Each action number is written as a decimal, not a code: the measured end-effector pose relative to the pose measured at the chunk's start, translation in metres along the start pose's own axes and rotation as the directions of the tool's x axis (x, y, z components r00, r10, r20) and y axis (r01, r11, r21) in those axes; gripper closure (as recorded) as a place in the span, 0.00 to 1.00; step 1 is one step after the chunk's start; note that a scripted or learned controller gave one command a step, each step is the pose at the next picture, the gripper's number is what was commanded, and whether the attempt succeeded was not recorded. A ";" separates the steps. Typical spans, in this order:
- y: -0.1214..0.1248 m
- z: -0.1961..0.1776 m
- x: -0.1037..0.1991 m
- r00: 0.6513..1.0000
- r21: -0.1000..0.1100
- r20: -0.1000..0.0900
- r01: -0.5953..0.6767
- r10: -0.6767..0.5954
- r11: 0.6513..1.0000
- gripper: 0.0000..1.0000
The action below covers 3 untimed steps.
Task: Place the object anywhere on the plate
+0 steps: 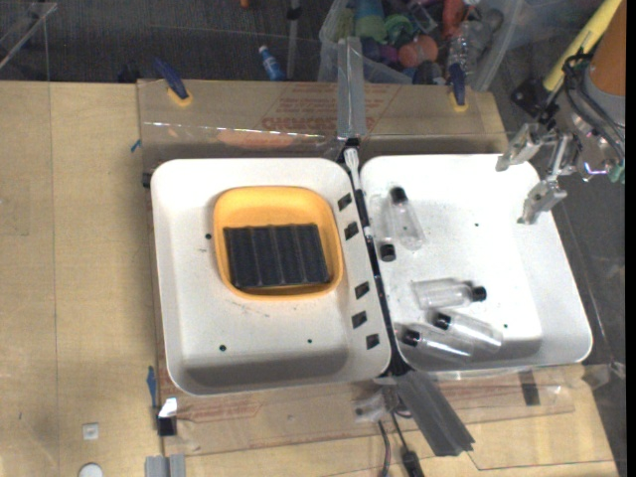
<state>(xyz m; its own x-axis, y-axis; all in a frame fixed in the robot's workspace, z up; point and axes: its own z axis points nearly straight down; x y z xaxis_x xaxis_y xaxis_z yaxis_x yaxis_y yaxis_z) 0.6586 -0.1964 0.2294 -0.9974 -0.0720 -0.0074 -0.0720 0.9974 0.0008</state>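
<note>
Lying in the right bin (556, 296), clear vials (447, 293); left bin (184, 266) holds a plate (234, 207).

Nothing here is actually readable. There's some faint reddish print on the clear sheet (318, 107) behind the bins, but it's way too blurry to make out any words or numbers.

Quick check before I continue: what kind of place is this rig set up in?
Likely a robotics lab bench: two white bins clamped side by side, an arm's gripper over the right one, and a tub of toys behind.
</note>
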 end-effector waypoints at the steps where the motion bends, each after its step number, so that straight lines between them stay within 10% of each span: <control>1: -0.027 0.007 -0.008 0.970 0.002 0.003 0.241 -0.241 0.970 0.00; 2: -0.025 -0.001 -0.009 0.842 0.002 0.004 0.540 -0.540 0.842 0.00; 3: -0.026 0.010 -0.008 0.579 -0.003 0.002 0.816 -0.816 0.579 0.00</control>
<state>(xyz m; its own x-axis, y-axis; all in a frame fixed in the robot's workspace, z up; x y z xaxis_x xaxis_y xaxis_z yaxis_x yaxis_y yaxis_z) 0.6682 -0.2213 0.2190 -0.5184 -0.8551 -0.0069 -0.8551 0.5185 -0.0024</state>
